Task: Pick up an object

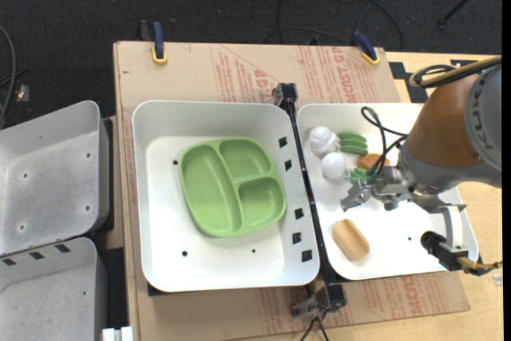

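A: Where is the gripper [359,196] at this moment?

B: It is over the right bin [399,263], about the middle of it. The grey arm [451,132] with the orange band comes in from the right side and hides the right part of this bin.

A: Does it hold something?

B: I see nothing between its fingers. Whether they are spread or closed I cannot tell; the metal parts there are too small and mixed together.

A: Which objects are in that bin?

B: Two white round objects [327,152] lie at the far left part, one just beside the other. A green object [352,143] is to their right, and a small orange object [369,161] is just nearer than the green one, close to the gripper. A tan, bread-like object [350,239] lies nearer to us, apart from the gripper.

A: And the left bin [160,251]?

B: It holds a green divided plate [231,188], lying flat in the middle.
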`<state>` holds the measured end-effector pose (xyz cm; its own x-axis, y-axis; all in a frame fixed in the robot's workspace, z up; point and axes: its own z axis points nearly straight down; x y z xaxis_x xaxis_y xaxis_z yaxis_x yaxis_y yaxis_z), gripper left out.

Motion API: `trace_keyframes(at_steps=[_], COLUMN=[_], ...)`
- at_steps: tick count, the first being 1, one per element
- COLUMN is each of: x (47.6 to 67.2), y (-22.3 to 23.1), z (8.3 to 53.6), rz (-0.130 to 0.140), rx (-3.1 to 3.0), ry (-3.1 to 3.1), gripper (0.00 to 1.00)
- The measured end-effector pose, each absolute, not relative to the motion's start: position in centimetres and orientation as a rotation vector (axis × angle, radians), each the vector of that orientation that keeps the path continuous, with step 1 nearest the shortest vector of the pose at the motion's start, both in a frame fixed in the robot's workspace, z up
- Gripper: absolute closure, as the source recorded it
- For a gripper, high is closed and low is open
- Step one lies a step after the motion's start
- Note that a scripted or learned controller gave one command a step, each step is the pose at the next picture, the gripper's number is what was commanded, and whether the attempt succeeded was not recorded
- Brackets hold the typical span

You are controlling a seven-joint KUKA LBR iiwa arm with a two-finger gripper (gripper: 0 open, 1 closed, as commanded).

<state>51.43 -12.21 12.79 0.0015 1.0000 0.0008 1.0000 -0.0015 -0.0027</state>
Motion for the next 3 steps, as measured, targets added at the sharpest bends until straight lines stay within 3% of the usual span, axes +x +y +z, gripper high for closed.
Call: trace_keyframes(at_steps=[1,2,3], x=[51.4,51.4,50.9], y=[-12.2,-12.2,-12.1], z=[9.0,10.2,16.3], rz=[0.003,0.001,-0.003], rx=[-2.221,-2.224,-2.221], ry=[-2.218,-2.218,-2.226], gripper=[0.00,1.00,1.00])
